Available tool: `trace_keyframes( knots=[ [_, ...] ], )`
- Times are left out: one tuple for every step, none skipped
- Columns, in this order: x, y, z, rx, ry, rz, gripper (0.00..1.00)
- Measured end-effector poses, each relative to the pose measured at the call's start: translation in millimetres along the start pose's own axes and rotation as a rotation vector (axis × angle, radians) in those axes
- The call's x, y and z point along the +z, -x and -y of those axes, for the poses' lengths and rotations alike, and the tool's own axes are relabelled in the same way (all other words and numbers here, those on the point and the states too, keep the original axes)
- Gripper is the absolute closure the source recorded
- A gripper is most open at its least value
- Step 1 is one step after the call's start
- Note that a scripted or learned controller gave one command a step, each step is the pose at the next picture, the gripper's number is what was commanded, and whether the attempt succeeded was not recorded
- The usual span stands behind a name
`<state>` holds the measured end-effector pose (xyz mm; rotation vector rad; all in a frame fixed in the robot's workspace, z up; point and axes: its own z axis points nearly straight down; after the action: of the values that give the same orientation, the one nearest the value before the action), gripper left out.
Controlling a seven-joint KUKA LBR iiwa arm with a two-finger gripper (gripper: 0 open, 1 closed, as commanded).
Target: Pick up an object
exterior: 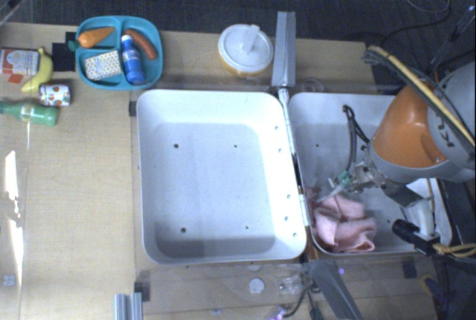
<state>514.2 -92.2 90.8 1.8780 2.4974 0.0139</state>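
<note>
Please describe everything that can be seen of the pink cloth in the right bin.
The pink cloth looks like soft fabric, pale pink, crumpled into a loose heap with folds and a rolled lower edge. It lies on the floor of the right bin, in the near left corner, close against the wall shared with the left bin. The tool is right at its upper edge; whether it touches or grips the fabric cannot be told. No other object lies on it.

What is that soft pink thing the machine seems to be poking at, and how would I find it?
Start at the two white bins side by side and take the right bin, where the grey and orange arm reaches in. In its near left corner lies the pink cloth, crumpled into a heap, with the gripper right above it. It is the one soft, folded pink thing in these bins.
</note>
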Motion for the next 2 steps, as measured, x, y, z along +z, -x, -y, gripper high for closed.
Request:
trace_keyframes(
  knots=[
    [-1, -5, 20, -0.085, 0.004, 0.001, 0.0],
    [0, 15, 12, -0.093, 0.0, -0.003, 0.0]
  ],
)
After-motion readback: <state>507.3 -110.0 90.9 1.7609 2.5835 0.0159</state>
